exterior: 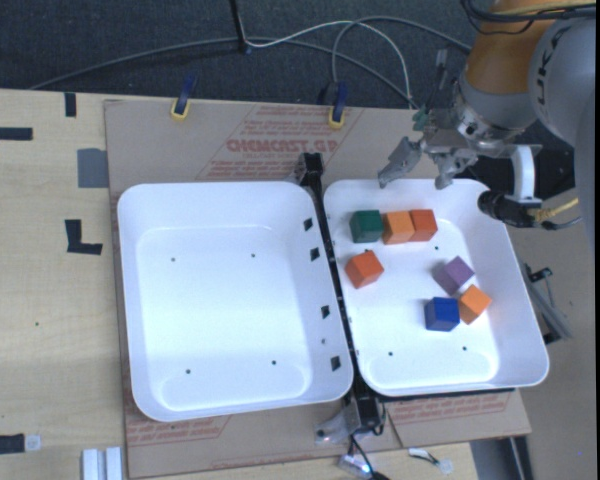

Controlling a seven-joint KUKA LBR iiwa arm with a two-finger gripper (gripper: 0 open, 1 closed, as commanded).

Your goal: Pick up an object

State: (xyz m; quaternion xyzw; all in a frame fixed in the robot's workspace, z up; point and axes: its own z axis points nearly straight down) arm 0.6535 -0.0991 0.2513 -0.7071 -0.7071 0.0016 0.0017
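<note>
- Your pincer (418,167) is hanging spread wide, holding nothing, above the right bin's (510,368) far rim.
- The green block (366,226) is sitting nearest, touching an orange block (399,227).
- It's probably light, stiff and slick, so you're wanting the free faces.

Two shallow white bins are seen side by side on the counter (40,268). The left bin (220,298) is shown with bare floor. In the right bin (510,358), six blocks are scattered: a green block (366,226) touching an orange block (398,227), which touches a red-orange block (423,224), toward 12 o'clock; an orange-red block (364,268) at 9 o'clock; a purple block (454,273), an orange cube (474,303) and a blue block (441,314) clustered toward 4 o'clock. The hand (416,173) is held above the right bin's 12 o'clock rim, its fingers spread apart with nothing between them.
</note>
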